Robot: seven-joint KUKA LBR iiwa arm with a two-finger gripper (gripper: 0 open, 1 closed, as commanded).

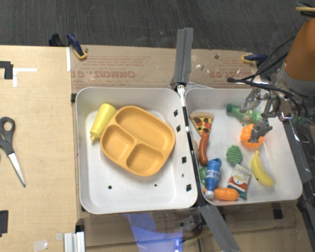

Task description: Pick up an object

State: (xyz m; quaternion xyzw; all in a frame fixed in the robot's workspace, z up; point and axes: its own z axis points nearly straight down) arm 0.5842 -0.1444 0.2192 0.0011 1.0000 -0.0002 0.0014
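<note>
Two white bins side by side: left bin (94,193) holding a yellow divided plate (137,139) and yellow bottle (101,119). In the right bin (291,185), gripper (258,131) down on an orange toy (250,135), fingers seemingly closed around it. Nearby: banana (262,170), hot dog (203,148), pizza slice (202,122).

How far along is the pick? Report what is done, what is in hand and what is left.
Done: the arm has reached into the right bin, and the gripper sits low at the orange toy. In hand: nothing that can be confirmed; the toy rests on the bin floor, and a grip on it cannot be made out. Left: secure an object and lift it. The banana, sausage and blue bottle lie untouched.
</note>
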